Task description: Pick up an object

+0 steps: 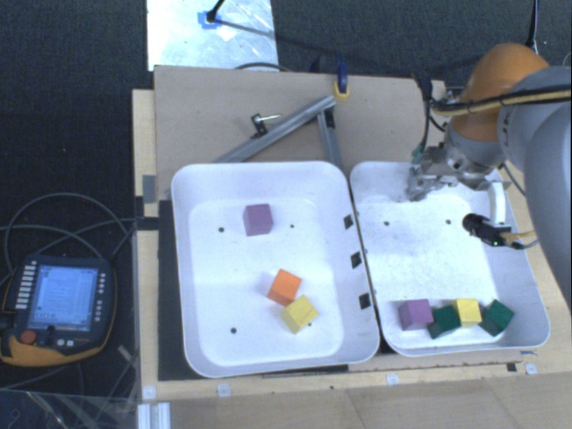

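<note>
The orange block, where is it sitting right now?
The orange block lies in the left bin, toward its lower middle, touching or nearly touching the yellow block just below it, with the purple block farther up.

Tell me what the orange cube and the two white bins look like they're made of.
The small orange cube looks like painted wood or foam: flat matte faces, crisp edges, no glare, though the view leaves it open. The two shallow white bins, left and right, look like moulded plastic: rounded corners, raised rims, a faint sheen.

No legible text, teach pendant (pixel 58 309) screen too blurred to read
</note>
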`<state>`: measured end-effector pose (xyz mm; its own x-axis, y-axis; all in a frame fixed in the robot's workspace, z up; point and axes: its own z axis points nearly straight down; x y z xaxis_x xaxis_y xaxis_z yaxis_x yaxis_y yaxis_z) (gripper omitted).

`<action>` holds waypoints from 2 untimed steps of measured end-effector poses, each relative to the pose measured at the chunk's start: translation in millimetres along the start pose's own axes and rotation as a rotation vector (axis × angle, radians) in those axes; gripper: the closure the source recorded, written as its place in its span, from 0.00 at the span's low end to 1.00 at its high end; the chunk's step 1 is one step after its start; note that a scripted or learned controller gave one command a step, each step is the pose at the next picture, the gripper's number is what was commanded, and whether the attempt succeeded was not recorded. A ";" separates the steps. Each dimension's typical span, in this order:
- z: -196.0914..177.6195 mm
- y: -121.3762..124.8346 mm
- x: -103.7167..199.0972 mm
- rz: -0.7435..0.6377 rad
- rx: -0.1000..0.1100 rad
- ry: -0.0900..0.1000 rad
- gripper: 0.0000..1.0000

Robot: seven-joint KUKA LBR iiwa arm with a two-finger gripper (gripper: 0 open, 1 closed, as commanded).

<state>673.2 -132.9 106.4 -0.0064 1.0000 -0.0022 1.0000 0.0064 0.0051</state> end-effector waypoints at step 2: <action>-120.2 2.8 4.5 0.001 -0.004 0.000 1.00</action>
<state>675.4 -128.1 226.6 -0.0052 1.0000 -0.0019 0.9999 0.0053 0.0094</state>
